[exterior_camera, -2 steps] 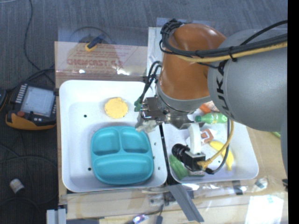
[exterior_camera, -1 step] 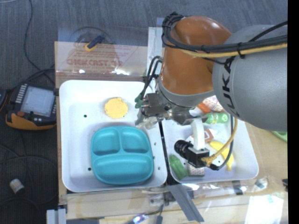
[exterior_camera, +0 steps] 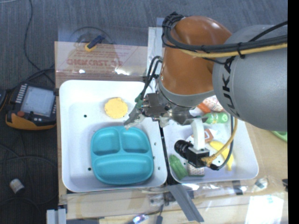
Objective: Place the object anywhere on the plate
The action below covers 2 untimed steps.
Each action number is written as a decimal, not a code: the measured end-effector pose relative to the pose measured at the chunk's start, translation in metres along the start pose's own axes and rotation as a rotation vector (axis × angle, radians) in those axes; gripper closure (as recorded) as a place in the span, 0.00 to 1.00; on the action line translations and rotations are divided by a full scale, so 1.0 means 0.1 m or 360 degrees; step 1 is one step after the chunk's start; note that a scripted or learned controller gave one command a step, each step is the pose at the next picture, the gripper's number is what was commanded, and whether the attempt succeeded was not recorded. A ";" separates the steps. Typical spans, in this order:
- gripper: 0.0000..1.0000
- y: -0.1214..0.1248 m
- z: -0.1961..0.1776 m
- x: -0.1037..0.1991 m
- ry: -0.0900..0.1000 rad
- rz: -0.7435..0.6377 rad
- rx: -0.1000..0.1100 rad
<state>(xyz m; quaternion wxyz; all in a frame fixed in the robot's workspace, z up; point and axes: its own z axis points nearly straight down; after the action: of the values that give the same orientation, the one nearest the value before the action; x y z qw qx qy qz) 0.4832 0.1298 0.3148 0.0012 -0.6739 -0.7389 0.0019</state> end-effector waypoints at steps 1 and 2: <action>1.00 0.00 -0.08 0.01 0.0000 -0.0006 0.0008; 1.00 -0.02 -0.06 -0.30 -0.0006 -0.0158 -0.0002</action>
<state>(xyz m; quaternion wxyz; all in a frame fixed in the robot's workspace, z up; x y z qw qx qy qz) 0.4841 0.1001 0.3208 -0.0004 -0.6363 -0.7714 0.0027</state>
